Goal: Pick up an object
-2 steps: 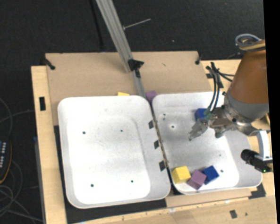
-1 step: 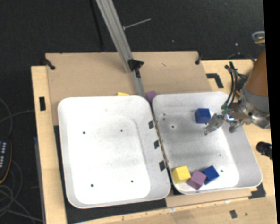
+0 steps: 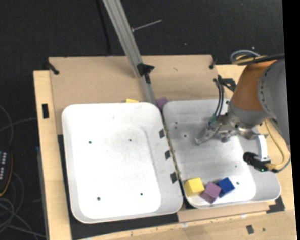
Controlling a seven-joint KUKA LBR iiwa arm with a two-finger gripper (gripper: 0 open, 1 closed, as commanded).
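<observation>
Blocks lie bunched at the near edge of the right bin (image 3: 187,114): a yellow block (image 3: 194,186) on the left, a purple block (image 3: 211,192) just beside it and a blue block (image 3: 225,186) on the right, the purple one touching or almost touching both neighbours. From the camera above the desk (image 3: 96,77), the arm (image 3: 255,93) comes in from the right, its orange band bright above the wrist, and the tool (image 3: 199,138) hangs over the middle of that same bin, pointing left, well apart from the three blocks. Nothing sits between its fingers that I can see, and whether they are spread or pressed together I cannot tell from here. The left bin (image 3: 114,159) stands alongside, its right rim against the other bin. Behind the bins' far rims two small things peek out on the desk, a yellow piece (image 3: 132,100) and a purple piece (image 3: 162,102). A slanted metal pole (image 3: 127,39) rises from the far side.
</observation>
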